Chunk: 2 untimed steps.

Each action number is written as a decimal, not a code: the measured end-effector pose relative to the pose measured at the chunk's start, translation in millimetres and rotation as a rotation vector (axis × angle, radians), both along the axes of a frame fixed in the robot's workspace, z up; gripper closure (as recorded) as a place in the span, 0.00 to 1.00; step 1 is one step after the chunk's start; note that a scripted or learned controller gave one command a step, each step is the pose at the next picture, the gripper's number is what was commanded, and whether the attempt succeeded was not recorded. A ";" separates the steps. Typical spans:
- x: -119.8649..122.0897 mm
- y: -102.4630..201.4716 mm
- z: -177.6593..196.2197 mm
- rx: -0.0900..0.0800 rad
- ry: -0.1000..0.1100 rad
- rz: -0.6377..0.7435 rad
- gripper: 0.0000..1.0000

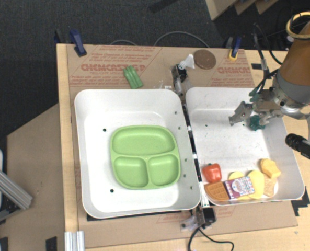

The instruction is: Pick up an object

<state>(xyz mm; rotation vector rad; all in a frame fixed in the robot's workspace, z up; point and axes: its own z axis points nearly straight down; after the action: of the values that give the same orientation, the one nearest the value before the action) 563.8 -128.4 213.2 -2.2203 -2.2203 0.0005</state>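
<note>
My gripper (254, 117) hangs over the back half of the right bin (217, 109), reaching in from the right on the grey arm with its orange band (300, 56). A small teal piece (256, 122) shows at its tip; whether that is part of the gripper or something held is unclear. Along the right bin's front edge lies a cluster of toy foods: a red piece (212, 172), a tan waffle-like piece (217, 191), a printed packet (240, 186) and yellow pieces (268, 168). The gripper is well behind this cluster and apart from it.
The left bin (92, 114) holds a green divided plate (145, 157). On the cardboard behind the bins lie a green toy (133, 77) and a brown disc (204, 59). Blue clips (79, 42) grip the back edge. A black fixture (300, 146) sticks in at the right.
</note>
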 end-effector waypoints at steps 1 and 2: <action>53.2 -70.6 -56.9 -0.005 -0.007 -0.002 0.00; 60.2 -89.4 -131.9 0.003 0.002 0.000 0.00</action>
<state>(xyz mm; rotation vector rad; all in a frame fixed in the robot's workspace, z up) 624.0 -217.9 81.3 -2.2183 -2.2177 -0.0007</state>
